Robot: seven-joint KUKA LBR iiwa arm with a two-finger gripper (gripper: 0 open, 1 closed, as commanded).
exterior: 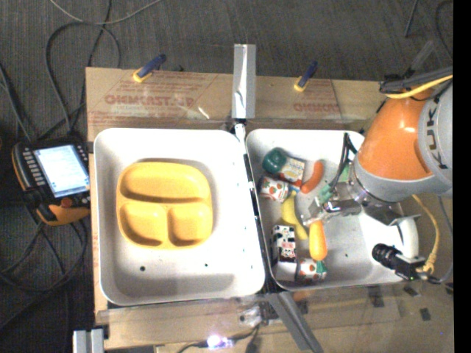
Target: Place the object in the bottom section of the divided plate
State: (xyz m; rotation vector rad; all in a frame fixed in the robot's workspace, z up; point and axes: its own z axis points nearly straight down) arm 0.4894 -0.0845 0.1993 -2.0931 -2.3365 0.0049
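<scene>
One gripper [318, 213], grip state impossible to tell, hangs low over the yellow fruit [317, 240] just below it, evidently positioned for pickup, with the divided plate [166, 203] well apart leftward.

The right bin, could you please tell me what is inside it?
The right bin holds a banana, an orange carrot-like piece, a sausage and small cartons; the hand covers whatever lies beneath.

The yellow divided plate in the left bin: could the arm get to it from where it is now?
Probably yes. The yellow divided plate lies bare in the left bin, open from above. The gripper hangs over the toys in the right bin beside it.
</scene>
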